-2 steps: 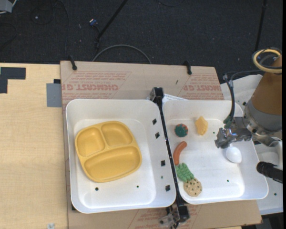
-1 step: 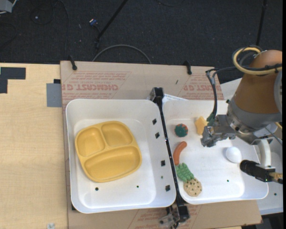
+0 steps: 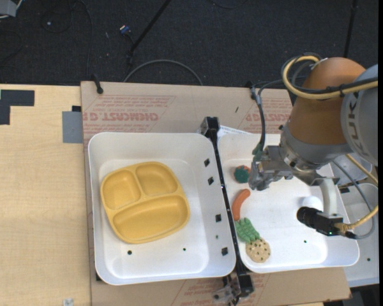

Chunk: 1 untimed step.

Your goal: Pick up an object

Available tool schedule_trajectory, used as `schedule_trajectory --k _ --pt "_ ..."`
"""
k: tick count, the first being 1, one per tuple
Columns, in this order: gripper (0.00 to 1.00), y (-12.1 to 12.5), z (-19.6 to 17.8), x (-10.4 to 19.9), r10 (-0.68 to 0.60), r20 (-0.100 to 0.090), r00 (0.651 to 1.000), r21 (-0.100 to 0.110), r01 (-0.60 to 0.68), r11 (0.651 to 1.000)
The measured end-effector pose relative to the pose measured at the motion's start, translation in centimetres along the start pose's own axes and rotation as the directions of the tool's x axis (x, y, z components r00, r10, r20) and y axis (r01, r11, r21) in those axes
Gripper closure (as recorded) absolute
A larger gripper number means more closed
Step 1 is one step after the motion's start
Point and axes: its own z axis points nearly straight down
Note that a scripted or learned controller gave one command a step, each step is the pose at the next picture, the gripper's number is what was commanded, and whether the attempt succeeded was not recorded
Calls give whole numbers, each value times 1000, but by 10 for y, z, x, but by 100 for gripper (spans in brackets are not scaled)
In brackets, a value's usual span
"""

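My gripper (image 3: 260,178) hangs low over the upper left part of the right bin (image 3: 287,260). Just to its left lies a small teal and orange toy (image 3: 242,172), close to the fingers. An orange sausage-shaped piece (image 3: 240,202) lies below the gripper, beside the divider. Further down sit a green leafy toy (image 3: 247,229) and a tan cookie with dark dots (image 3: 258,250). The wrist hides the fingertips, and nothing shows between them.
The left bin (image 3: 108,260) holds a yellow three-compartment tray (image 3: 145,200). A black divider rail (image 3: 220,196) runs between the two bins. Cardboard lies under both bins, and a wooden benchtop (image 3: 32,190) stretches to the left.
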Motion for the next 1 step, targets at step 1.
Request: schedule_trajectory --k 1 --pt "100 13 -2 48 0 1 1000 0 0 1000"
